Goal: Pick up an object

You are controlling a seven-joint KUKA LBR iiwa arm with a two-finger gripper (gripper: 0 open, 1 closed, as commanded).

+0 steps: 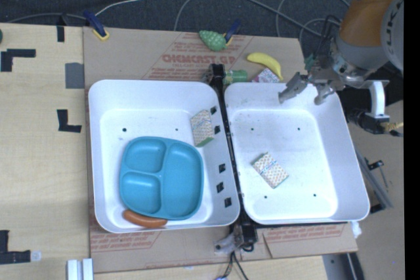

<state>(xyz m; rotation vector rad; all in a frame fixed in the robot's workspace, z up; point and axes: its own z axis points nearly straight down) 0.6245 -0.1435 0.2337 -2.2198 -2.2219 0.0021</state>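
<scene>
From above, the arm reaches in from the right, and the gripper (304, 90) hangs over the far right corner of the right bin (341, 147), its two fingers (289, 90) spread apart with nothing between them. Below and a little left of the gripper, well apart from it, a small patterned packet (270, 170) lies flat on the right bin's floor. Farther left of the gripper, across the divide, a second patterned packet (203, 126) leans against the left bin's (105, 141) inner wall. Beyond that packet, still farther from the gripper, a blue sectioned plate (161, 178) sits on the left bin's floor, and an orange sausage-shaped piece (144, 219) lies touching the plate's near rim. Just left of the gripper, outside the bins on the counter (39, 141), there's a yellow banana (265, 63), with a green leafy toy (212, 39) farther left along the cardboard sheet.
</scene>
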